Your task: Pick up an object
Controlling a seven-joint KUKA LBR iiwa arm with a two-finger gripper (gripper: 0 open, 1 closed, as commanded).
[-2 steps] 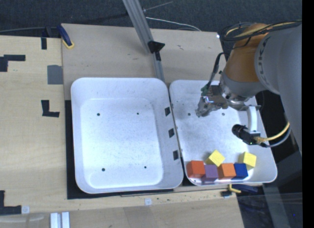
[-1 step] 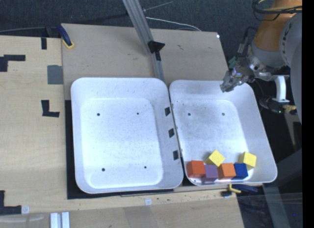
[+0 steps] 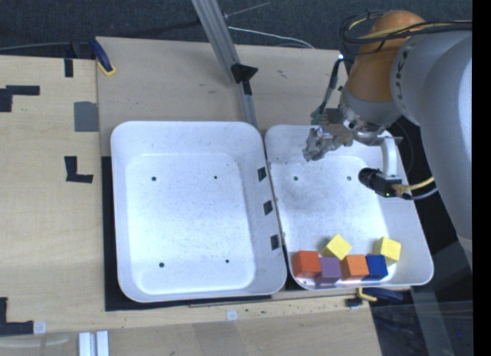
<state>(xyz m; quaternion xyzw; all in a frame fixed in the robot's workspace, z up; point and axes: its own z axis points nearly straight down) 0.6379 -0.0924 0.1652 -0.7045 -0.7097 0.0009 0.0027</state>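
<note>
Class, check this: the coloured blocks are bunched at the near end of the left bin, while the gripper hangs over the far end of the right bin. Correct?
Not quite. The camera view shows the coloured blocks at the near end of the right bin, not the left bin. The gripper does hang over the right bin's far end.

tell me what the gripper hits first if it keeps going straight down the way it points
Probably the bare floor of the right bin near its far rim. The gripper points down there, well away from the blocks at the near edge. Depth is hard to judge.
</note>
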